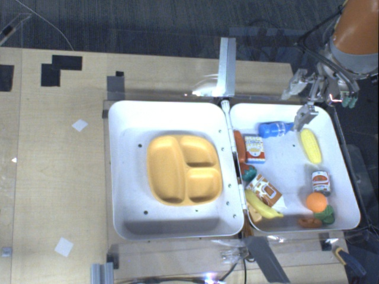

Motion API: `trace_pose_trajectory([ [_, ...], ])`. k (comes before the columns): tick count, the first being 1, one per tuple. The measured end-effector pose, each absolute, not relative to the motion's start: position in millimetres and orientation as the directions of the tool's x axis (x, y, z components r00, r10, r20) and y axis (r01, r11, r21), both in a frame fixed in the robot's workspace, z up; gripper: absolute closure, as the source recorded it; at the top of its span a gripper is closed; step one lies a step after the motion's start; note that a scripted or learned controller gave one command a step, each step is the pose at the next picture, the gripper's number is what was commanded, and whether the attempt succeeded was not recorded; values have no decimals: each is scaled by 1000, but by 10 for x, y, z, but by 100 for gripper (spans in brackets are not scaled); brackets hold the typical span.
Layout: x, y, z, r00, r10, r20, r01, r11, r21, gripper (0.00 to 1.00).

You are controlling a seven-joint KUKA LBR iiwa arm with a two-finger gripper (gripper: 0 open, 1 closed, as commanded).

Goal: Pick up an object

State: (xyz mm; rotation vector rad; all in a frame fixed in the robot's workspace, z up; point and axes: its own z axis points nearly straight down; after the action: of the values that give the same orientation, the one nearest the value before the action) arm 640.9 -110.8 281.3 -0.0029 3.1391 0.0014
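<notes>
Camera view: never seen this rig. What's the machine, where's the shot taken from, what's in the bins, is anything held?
The shot comes from one fixed camera above the bench, looking down at a slant. The grey robot arm with an orange band reaches in from the right; its two-finger gripper hangs over the right white bin, next to a blue plastic bottle. Nothing sits between its fingers.

The left white bin holds a yellow compartment tray. The right bin also holds a yellow corn cob, a small red-and-white carton, a banana, a small can and an orange ball.
</notes>
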Motion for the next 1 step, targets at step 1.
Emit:
trace_pose_trajectory([
  [1, 6517, -1290, 960, -1000, 26, -8, 26, 1000, 0, 0],
])
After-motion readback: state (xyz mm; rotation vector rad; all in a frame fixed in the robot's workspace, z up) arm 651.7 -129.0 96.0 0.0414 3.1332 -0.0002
